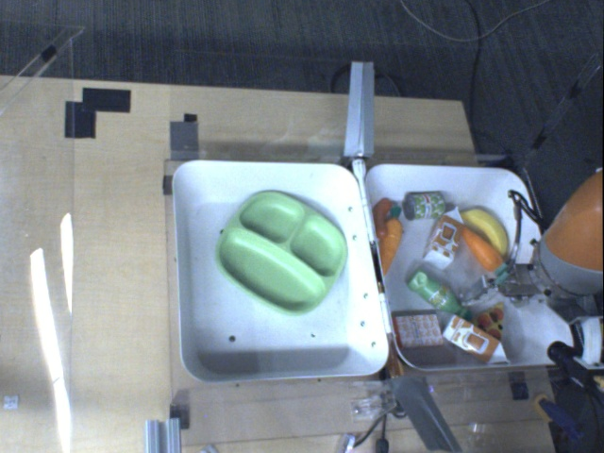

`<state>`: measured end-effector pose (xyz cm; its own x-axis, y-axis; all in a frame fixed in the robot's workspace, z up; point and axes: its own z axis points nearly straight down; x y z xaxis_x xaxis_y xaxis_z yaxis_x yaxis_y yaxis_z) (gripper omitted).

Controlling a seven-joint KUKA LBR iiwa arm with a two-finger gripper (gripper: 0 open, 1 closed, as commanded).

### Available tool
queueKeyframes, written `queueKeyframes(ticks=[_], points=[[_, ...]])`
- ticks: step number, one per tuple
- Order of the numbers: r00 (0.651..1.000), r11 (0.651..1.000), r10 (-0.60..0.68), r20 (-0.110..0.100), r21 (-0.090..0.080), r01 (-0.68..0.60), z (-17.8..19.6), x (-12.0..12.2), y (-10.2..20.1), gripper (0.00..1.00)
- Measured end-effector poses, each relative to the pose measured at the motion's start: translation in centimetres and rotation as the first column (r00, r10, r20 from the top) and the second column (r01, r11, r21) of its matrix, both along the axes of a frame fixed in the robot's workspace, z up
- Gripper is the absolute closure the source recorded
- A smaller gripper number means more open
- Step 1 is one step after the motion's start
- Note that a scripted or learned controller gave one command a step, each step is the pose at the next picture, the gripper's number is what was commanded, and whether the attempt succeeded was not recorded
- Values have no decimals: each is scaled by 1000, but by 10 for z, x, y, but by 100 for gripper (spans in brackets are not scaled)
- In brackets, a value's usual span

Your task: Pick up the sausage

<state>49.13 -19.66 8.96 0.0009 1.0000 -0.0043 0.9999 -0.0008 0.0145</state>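
Against the left wall of the right bin (528, 338) lies a reddish-brown, sausage-like piece (381, 215), end to end with an orange piece (388, 248). My gripper (497, 286) reaches in from the right and hangs low over the bin's right-middle. It is between an orange carrot-like item (482, 250) and a small red item (491, 321). It stands well to the right of the sausage-like piece, apart from it. The grey wrist and orange band (578, 234) cover the bin's right edge.
The right bin also holds a green can (426, 204), a banana (487, 225), a white carton (443, 241), a green bottle (434, 291), a brown box (418, 328) and an orange-white carton (470, 339). The left bin (203, 347) holds a green divided plate (281, 250).
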Motion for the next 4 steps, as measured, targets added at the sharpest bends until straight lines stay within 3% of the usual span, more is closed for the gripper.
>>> queueKeyframes(ticks=[1, 2, 3, 4], points=[[998, 998, -62, -7, 2, 62, 89, -2, -8, 0], [996, 997, -84, -8, 3, 84, 101, -2, -2, 0], [998, 998, -65, 2, 1, 65, 0, 1, 33, 0], [998, 998, -61, 9, 2, 61, 12, 4, 34, 100]])
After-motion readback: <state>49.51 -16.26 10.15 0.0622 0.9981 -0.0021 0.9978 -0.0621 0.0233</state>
